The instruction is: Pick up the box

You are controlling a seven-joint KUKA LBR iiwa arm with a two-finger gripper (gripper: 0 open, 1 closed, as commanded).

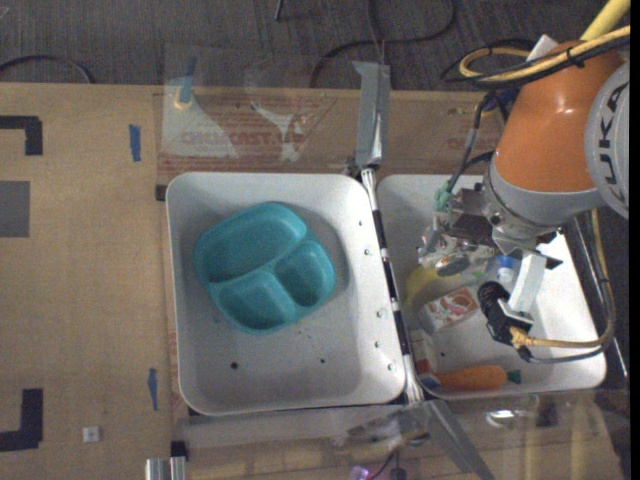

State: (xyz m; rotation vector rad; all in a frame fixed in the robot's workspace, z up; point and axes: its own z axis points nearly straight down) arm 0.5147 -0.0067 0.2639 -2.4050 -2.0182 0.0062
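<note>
The gripper [462, 236] hovers low in the right bin [585, 368], just above the small box [450, 308] beside a yellow item [425, 283] — jaw state unclear. A clean grasp would need centring on the box — clear of the carrot [472, 377].

A tan wooden bench [80, 298] bears two white bins [290, 373] side by side.

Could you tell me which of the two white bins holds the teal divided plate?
The left bin holds the teal divided plate; the right bin lies under the arm instead.
</note>
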